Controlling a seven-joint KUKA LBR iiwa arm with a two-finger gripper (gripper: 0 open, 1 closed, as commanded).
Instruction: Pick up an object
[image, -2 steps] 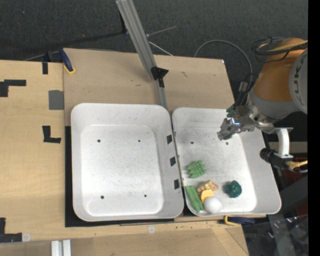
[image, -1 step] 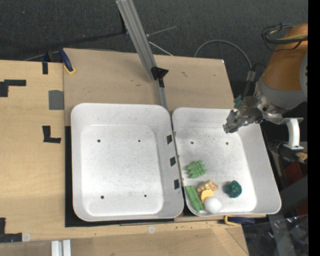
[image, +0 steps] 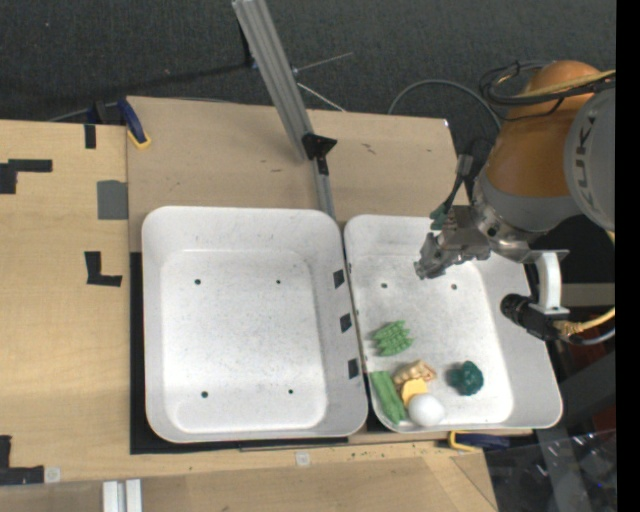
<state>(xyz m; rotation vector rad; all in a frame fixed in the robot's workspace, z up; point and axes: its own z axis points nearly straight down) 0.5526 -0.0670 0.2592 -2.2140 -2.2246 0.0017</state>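
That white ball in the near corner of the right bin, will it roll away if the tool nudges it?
Probably yes: the white ball looks round and smooth, so a sideways nudge would likely roll it. It sits against the green block and the tan toy near the right bin's front wall, which may hem it in. Its smoothness could let it slip from a pinch.

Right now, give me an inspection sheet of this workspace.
Surface: wooden bench bearing a left bin and a right bin, side by side.
Job's things: all in the right bin's near part: green ridged piece, green bar, tan toy, white ball, teal lump.
Clutter: black tape marks on the board at left.
End effector: over the right bin's far part, apart from the objects; nothing seen between its fingers.
Cables: black cable behind the bench.
Surroundings: slanted metal pole; dark floor.
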